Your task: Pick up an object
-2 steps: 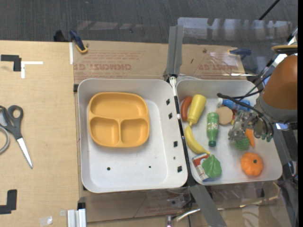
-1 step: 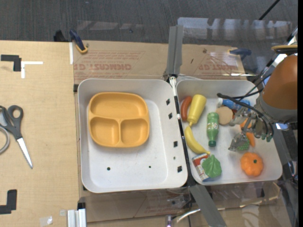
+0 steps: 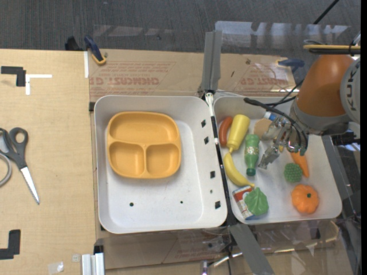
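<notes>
You've got a light wood bench top (image 3: pixel 46 153) on the left, scissors (image 3: pixel 20 159) lying on it near the edge, black brackets (image 3: pixel 14 76) at its top and bottom left. Brown cardboard sheet (image 3: pixel 143 73) sits under the bins, printed text reversed, a blue clamp (image 3: pixel 94 49) at its corner. Dark grey carpet floor (image 3: pixel 143 10) across the top. Even, flat light
</notes>
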You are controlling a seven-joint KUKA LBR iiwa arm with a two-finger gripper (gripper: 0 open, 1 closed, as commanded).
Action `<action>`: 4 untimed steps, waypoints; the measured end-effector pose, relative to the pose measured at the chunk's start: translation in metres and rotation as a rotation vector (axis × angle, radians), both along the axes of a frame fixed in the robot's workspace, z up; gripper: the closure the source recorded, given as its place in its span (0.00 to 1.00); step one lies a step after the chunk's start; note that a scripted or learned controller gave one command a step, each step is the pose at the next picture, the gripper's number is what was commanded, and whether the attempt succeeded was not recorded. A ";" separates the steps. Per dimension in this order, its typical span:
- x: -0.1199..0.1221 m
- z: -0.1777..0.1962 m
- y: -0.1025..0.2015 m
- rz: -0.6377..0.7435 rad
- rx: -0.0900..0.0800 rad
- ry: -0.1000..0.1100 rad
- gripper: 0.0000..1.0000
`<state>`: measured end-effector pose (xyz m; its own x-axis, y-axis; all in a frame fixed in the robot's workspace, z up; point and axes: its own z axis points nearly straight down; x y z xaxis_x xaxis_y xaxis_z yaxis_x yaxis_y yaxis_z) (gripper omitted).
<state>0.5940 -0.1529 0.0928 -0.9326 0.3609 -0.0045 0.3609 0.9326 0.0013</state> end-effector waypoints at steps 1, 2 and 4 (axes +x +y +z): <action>0.038 0.000 0.045 -0.110 0.000 0.000 0.00; -0.007 -0.001 0.010 -0.179 0.000 0.003 0.00; 0.054 0.009 -0.012 -0.266 -0.004 0.006 1.00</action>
<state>0.6475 -0.1651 0.1017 -0.8048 0.5935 -0.0009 0.5935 0.8048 -0.0046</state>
